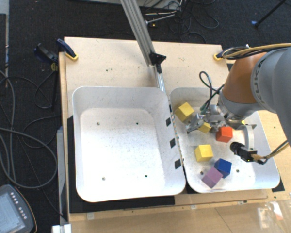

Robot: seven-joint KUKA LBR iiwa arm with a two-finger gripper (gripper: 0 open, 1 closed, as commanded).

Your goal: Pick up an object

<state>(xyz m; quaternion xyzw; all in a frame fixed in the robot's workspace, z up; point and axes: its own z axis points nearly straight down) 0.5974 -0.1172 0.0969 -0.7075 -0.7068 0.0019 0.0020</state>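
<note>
Camera view: we have the fingers (200,125) low in the right bin (266,178), apparently clamped on a small yellow block (204,127); larger yellow cube (185,111) sits just upper left.

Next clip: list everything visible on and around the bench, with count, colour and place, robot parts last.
Shallow plastic bins: 2, white, side by side on the bench; left bin, right bin.
Yellow cubes: 3, in the right bin; one at upper left, one at the centre, a small one by the gripper.
Orange cube: 1, right bin, near the gripper.
Blue cube: 1, right bin, lower part.
Purple cube: 1, right bin, beside the blue one.
Metal pole: 1, grey, slanting in from the top.
Clamps: 2, yellow, at the bench's back corners.
Handheld pendant: 1, grey, bottom left on the floor.
Cables: several, black, on the floor.
Arm: 1, grey with orange band.
Gripper: 1, over the right bin.
</note>
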